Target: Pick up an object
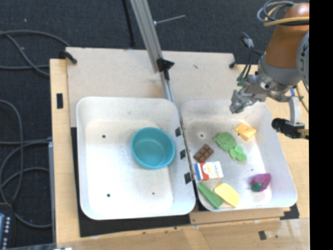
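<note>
Yellow block [245, 131] lies in the right bin [281, 155], just below the claw [238, 106], which hangs above it holding nothing. Its tips look narrow, maybe shut, so next it must open and drop down.

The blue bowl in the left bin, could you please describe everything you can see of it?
The blue bowl is round, teal-blue, and looks like smooth plastic. It sits upright, mouth up, with nothing visible inside. It rests on the floor of the left bin, towards that bin's right side, apart from the walls. Nothing else touches it.
</note>
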`<state>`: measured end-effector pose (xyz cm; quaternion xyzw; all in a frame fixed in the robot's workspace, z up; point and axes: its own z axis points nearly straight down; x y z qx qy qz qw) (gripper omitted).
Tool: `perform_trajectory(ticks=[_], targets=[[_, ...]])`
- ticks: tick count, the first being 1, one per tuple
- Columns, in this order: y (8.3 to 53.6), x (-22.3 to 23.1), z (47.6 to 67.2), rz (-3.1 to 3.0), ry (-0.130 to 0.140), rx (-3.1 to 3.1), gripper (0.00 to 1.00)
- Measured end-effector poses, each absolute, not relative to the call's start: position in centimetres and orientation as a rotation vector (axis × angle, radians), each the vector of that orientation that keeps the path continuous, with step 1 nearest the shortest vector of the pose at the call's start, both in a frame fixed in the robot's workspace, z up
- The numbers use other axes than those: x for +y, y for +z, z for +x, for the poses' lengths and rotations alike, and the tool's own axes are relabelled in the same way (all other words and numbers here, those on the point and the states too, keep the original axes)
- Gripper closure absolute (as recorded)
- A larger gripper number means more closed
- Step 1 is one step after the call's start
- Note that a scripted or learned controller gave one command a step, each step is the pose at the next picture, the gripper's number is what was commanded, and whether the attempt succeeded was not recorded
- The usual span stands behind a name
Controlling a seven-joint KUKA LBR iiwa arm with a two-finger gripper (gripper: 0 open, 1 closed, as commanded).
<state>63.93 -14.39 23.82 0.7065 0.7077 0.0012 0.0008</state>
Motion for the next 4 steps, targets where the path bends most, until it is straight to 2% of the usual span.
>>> perform_trajectory(ticks=[2,4], targets=[[25.6,-3.9,59.6,2.213,0.004,2.232,1.0],[26.9,6.9,56.3,2.212,0.003,2.234,1.0]])
